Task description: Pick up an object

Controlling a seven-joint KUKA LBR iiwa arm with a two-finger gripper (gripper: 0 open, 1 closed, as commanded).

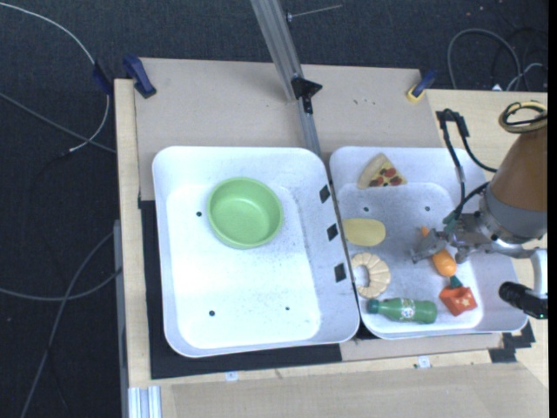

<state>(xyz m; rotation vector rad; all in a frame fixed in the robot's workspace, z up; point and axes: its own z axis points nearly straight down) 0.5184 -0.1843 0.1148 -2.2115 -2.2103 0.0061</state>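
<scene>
**Right Bin: Arm Low Over the Small Orange Toy, Grasp Unconfirmed**

The grey arm with the orange band (522,185) reaches in from the right, and its gripper (446,249) sits low in the right shallow white bin (409,194), directly beside a small round orange toy (445,264). Whether the jaws are apart or together cannot be told at this slant; dark metal parts crowd the toy, and nothing is visibly pinched between them.

That orange toy appears the likeliest target, judging by how close it lies. A red block-shaped toy (459,300) lies just beside it, toward the bin's front corner (close enough to be nudged in a descent). A green plastic bottle (402,310) lies on its side along the front wall, a ring-shaped pale pastry toy (372,273) to its left, a yellow oval toy (363,231) above that, and a pizza-slice toy (380,172) near the far wall.

The left shallow white bin (244,316) holds a light green plastic bowl (245,212), upright and well apart from the work. Both bins rest on the tan surface (226,111).
</scene>
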